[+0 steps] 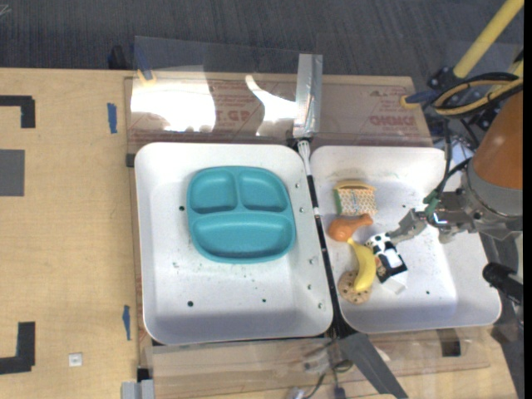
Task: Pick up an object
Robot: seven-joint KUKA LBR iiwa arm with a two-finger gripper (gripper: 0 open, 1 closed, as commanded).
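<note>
Camera view:
Claw: the claw [409, 225] hangs low over the right bin [465, 306], near the toys. I cannot tell its state.
Banana: the banana [362, 269] lies in the right bin, touching the cow [385, 257]. It looks light, smooth and hard. I would grab it across its thin middle.
Carrot: the carrot [347, 225] is orange, round and maybe slippery.
Box: the box [355, 199] is flat-sided.
Plate: the plate [241, 214] is blue plastic, in the left bin [158, 248].

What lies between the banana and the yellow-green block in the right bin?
In the camera view, an orange carrot-like toy lies between the banana and the yellow-green block.
</note>
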